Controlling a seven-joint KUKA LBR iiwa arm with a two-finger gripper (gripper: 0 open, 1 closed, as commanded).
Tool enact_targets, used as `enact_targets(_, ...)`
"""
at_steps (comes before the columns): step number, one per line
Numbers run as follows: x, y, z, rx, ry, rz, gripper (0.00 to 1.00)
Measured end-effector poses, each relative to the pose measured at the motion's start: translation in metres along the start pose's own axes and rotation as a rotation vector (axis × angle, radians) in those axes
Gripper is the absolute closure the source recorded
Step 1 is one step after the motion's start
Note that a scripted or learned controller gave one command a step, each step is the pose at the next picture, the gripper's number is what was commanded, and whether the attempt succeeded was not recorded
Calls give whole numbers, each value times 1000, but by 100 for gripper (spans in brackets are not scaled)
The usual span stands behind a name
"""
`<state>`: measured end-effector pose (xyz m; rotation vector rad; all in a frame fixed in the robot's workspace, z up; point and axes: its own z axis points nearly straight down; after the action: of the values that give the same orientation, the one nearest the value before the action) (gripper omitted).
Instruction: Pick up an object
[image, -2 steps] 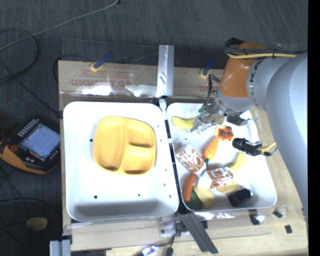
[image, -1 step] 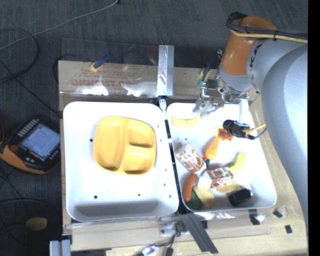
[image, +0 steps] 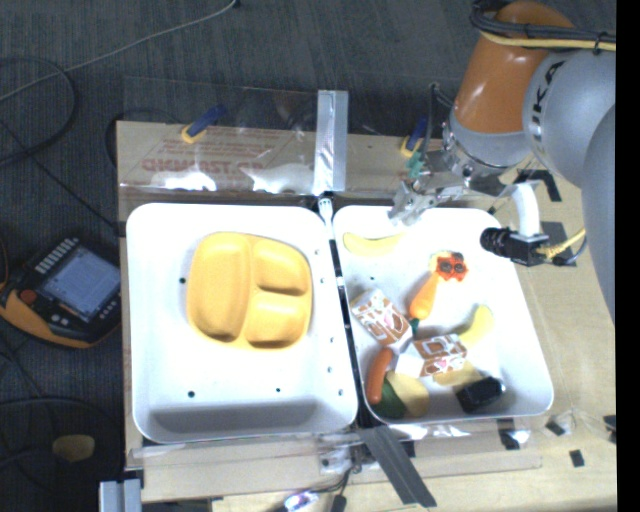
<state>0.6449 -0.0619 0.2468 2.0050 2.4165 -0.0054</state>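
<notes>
A handheld control pendant (image: 68, 292) with an orange casing and a dark screen is lying on the dark carpet (image: 60, 150) to the left of the worktop (image: 585, 400), and thin cables (image: 40, 75) are trailing across the carpet above it. A clear plastic sheet (image: 240, 150) is lying over the cardboard backing (image: 150, 135) behind the bins, with a silver strip of tape (image: 331, 140) running down toward the seam between them. Blue clips (image: 203, 122) are sitting at the board's top edge.
</notes>
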Motion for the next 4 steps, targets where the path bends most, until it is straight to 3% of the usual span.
enact_targets(1,0,0,0,0,0,0,0)
enact_targets(2,-31,-35,154,0,3,96,0)
enact_targets(3,-30,-35,145,0,6,96,100)
enact_targets(4,-30,-35,146,0,6,96,0)
